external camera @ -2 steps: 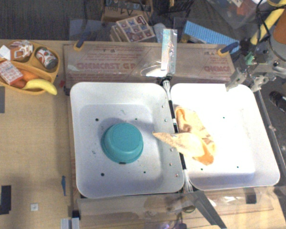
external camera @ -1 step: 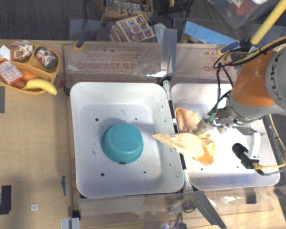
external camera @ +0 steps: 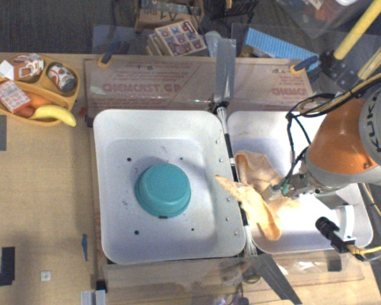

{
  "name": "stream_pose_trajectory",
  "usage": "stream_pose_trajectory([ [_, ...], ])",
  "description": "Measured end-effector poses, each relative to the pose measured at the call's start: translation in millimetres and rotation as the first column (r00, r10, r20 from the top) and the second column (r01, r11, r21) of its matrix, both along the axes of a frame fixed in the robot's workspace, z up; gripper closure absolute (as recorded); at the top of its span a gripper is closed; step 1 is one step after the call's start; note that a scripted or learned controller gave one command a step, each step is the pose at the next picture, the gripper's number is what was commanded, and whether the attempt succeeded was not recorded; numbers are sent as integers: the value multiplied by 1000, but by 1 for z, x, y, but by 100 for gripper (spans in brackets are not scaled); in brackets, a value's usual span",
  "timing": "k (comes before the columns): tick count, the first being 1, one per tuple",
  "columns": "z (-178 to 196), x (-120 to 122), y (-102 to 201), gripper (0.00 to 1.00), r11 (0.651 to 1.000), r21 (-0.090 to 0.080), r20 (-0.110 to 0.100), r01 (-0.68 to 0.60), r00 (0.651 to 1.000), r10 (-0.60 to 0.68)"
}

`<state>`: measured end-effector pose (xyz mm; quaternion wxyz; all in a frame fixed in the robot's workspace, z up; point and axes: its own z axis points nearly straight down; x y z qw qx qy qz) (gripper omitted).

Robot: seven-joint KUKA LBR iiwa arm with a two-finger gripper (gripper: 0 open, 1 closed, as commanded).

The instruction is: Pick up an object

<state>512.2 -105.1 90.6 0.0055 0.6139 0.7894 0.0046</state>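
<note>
A tan cloth (external camera: 257,189) lies crumpled at the left side of the right bin (external camera: 305,240), with one corner draped over the divider toward the left bin (external camera: 114,138). My gripper (external camera: 284,189) is down in the right bin at the cloth's right edge, touching or pinching its fabric. A teal bowl (external camera: 164,190) sits upside down in the middle of the left bin, well away from the gripper.
A yellow tray (external camera: 0,100) with a banana and small packages rests on the bench at the far left. Cardboard panels stand behind both bins. The arm's orange band (external camera: 343,145) hangs over the right bin's right half.
</note>
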Motion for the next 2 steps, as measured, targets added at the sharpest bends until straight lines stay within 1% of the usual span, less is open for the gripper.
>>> stream_pose_trajectory([
  [1,10,1,-1,100,1000,-1,5,2,1000,-2],
  [2,94,68,34,100,987,-1,-12,-162,987,162],
])
